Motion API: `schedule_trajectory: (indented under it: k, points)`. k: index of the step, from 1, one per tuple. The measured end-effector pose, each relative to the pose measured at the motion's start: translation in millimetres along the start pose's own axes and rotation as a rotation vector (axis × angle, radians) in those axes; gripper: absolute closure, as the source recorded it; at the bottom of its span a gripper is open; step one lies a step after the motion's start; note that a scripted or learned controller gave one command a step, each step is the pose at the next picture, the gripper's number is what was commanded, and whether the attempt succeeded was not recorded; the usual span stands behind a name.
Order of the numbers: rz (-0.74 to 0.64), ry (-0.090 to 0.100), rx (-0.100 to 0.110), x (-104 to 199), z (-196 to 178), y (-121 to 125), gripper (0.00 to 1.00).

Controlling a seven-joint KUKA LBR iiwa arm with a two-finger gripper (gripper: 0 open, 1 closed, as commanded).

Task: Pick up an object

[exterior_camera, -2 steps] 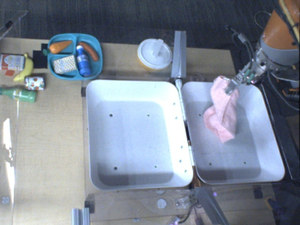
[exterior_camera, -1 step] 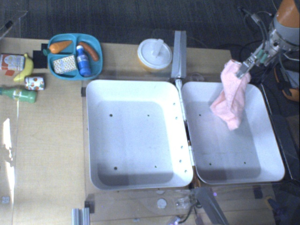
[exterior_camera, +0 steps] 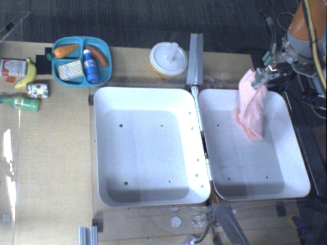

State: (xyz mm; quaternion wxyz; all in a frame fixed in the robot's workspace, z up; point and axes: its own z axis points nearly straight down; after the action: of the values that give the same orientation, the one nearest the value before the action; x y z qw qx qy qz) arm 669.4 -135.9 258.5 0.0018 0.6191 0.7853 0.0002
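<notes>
A pink cloth [exterior_camera: 251, 106] hangs down over the back of the right bin [exterior_camera: 286, 188], its top corner pinched in my gripper [exterior_camera: 261, 77]. The gripper sits above the bin's far right edge and is shut on the cloth's upper end. The cloth's lower part drapes toward the bin floor; I cannot tell whether it touches. The arm with its orange band [exterior_camera: 302, 24] comes in from the upper right.
The left bin [exterior_camera: 102, 152] lies beside the right one, with a metal divider post [exterior_camera: 194, 60] between them at the back. A white lidded cup [exterior_camera: 168, 59], a blue tray of toy food [exterior_camera: 82, 60] and small items [exterior_camera: 23, 86] stand on the bench at the left.
</notes>
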Motion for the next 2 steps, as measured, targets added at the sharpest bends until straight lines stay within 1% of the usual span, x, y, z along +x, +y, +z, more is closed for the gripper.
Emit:
schedule_trajectory:
  k: [1,2]
  points:
    - [-0.304,0.001,-0.001,4,71,1,1.00]
    - [-0.358,0.001,-0.002,67,73,16,1.00]
